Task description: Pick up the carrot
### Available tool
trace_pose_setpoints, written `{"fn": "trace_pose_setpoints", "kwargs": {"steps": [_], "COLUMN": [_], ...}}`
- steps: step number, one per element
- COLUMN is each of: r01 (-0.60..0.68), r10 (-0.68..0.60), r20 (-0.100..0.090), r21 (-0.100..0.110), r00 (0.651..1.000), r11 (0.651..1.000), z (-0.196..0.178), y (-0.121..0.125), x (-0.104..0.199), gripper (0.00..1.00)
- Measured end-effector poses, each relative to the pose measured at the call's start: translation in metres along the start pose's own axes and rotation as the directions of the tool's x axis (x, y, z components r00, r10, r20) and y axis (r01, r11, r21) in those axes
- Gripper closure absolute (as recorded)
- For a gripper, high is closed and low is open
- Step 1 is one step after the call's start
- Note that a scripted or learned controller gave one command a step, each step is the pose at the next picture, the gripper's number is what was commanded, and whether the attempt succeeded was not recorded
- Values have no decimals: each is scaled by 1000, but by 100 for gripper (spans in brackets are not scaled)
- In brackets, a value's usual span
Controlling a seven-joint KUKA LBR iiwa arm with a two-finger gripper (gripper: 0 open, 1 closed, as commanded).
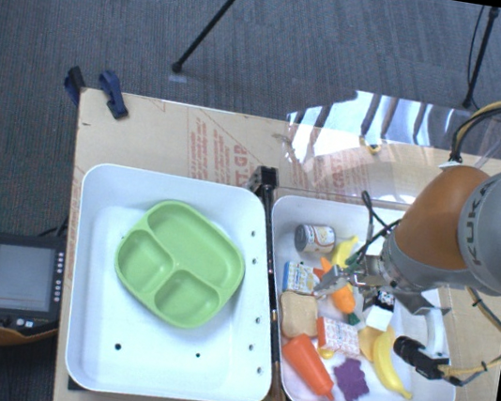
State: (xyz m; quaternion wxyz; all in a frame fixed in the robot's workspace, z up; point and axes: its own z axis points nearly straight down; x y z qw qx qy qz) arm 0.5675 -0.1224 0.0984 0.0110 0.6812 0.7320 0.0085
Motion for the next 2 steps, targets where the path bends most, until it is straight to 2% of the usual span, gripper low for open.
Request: {"fn": "trace_pose_setpoints", "kwargs": {"steps": [1,2], "r01": [-3,46], "r10": [3,-45], "r20": [-1,-9], "r21": [-2,22], "r00": [1000,999], "r11": [1000,999], "z": [-11,-92], "y": [2,21], "x": [0,91], "gripper": [100,100]}}
